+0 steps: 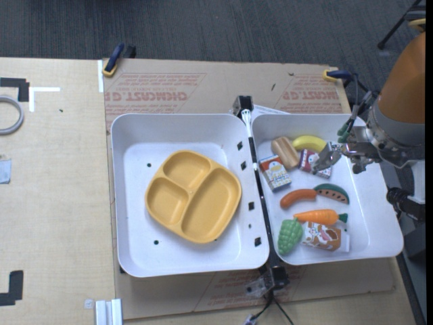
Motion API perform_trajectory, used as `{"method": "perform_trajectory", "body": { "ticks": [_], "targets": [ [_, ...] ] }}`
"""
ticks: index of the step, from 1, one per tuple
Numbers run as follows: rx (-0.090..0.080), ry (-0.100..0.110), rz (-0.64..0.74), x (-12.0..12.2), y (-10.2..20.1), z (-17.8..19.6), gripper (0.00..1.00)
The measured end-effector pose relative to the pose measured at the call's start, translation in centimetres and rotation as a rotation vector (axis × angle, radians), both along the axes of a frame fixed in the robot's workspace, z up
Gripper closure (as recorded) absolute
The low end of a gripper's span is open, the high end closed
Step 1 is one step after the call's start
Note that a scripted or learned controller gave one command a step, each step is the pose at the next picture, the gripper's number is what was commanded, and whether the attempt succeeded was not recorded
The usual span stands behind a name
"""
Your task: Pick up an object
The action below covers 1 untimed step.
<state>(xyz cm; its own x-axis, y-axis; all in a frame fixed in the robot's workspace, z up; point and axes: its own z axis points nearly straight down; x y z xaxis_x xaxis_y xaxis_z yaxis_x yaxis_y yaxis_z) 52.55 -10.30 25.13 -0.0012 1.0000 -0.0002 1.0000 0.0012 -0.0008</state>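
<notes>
Dark carpet runs behind a bench covered with cardboard [159,92], on which two white bins sit side by side.

From the overhead camera, the left bin [132,181] holds a yellow plate [193,196] with three compartments, lying near the bin's centre.

The right bin [372,239] holds the toy food. A banana [309,142] lies at 12 o'clock, touching a hot dog bun [285,152] just to its 9 o'clock. A small carton [275,172] sits at 10 o'clock, a red packet [310,160] just below the banana. A sausage [298,197] lies mid-bin, with a watermelon slice [333,193] at its 3 o'clock. Below them a carrot [316,216] lies crosswise; a green grape bunch [289,236] sits at 7 o'clock, beside a juice pouch [326,237] at 6 o'clock.

The arm comes in from 3 o'clock, its orange band [410,80] high at the frame edge. The gripper [329,158] hangs over the bin's upper right part, just at 3 o'clock of the red packet and above the watermelon slice. Its fingers [325,161] appear slightly apart with nothing visibly between them; every object lies in the bin
</notes>
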Motion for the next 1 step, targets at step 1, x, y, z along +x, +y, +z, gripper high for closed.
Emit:
{"method": "perform_trajectory", "body": {
  "ticks": [1],
  "targets": [
    [0.000, 0.000, -0.077, 10.64, 3.18, -4.59, 0.00]
  ]
}}
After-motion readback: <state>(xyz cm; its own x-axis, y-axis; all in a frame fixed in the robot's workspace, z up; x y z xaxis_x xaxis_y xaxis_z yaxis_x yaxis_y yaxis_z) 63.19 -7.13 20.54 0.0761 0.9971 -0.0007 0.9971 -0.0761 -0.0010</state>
